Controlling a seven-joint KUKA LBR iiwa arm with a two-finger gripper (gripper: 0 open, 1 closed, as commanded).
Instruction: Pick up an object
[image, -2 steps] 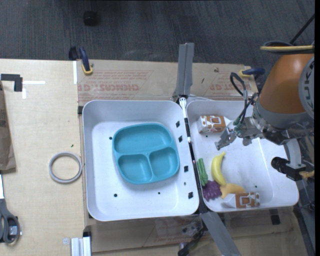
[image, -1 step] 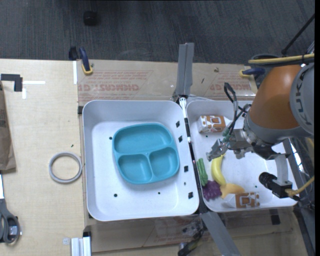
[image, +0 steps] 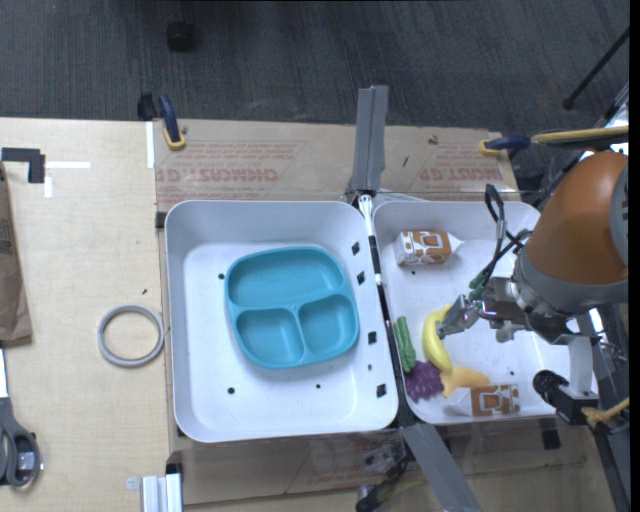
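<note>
Pincer down in the right bin, parked next to the banana

I'm looking at a pale wood surface (image: 80, 260) with cardboard under two white bins and dark carpet beyond. Taking the banana (image: 434, 343) as my landmark: it lies in the right bin (image: 455, 215), and the pincer (image: 460, 316) sits just right of its upper end, close enough that I can't tell if they touch. I can't tell whether the pincer's fingers are apart or together. Left of the banana is a green veggie (image: 403, 342), below it purple grapes (image: 423, 381) and an orange piece (image: 466, 378), then a small carton (image: 492, 401). Another carton (image: 424, 248) lies above. Far left, the left bin (image: 190, 330) holds a blue divided plate (image: 292, 307); a tape ring (image: 131, 334) rests beyond.
</note>
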